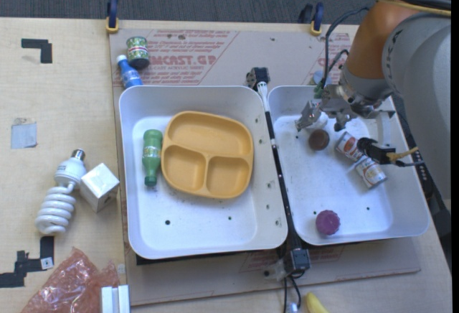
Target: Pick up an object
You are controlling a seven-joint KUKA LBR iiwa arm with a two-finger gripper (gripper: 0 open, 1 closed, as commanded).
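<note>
Over the right bin (401, 222), the jaws (324, 115) hang at the far left corner with nothing between them.

Left bin (136, 218) holds a yellow divided plate (208, 155) near its middle and a green bottle (151, 156) lying just beside the plate's left edge. Right bin holds four things — a small brown ball (318, 138) directly below the fingertips, two small cans (348, 146) (368, 171) lying tilted toward the right side, and a purple ball (328, 222) well apart near the front wall. The jaws stand spread, one finger (309, 118) at the left, the other nearer the first can; the brown ball sits close under the gap, but whether a finger touches it cannot be told. On the bench (57, 89) left of the bins lie a spiral light bulb (59, 197) and a white cube (100, 186), touching.
</note>
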